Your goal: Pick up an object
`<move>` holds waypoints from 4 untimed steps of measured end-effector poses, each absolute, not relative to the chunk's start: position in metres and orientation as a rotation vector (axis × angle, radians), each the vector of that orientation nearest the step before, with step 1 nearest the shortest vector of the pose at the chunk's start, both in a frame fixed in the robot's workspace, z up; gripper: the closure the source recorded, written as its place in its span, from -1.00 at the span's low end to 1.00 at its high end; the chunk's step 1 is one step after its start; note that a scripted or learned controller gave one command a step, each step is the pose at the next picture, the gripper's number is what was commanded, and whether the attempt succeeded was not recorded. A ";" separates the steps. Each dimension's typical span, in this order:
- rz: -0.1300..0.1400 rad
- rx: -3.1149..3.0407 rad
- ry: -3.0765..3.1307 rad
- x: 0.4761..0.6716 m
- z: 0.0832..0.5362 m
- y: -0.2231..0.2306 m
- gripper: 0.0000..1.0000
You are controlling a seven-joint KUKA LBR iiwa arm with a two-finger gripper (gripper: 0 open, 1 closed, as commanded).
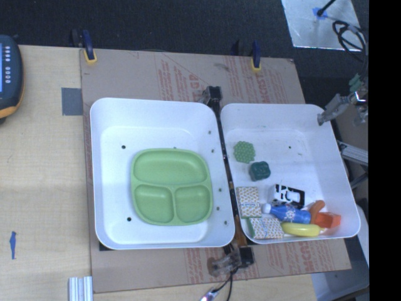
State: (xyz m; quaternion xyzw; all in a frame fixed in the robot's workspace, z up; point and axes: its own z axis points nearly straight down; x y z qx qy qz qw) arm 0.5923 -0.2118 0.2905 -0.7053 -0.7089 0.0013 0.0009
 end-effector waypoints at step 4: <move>0.009 -2.214 -2.221 0.549 0.091 -0.120 -1.00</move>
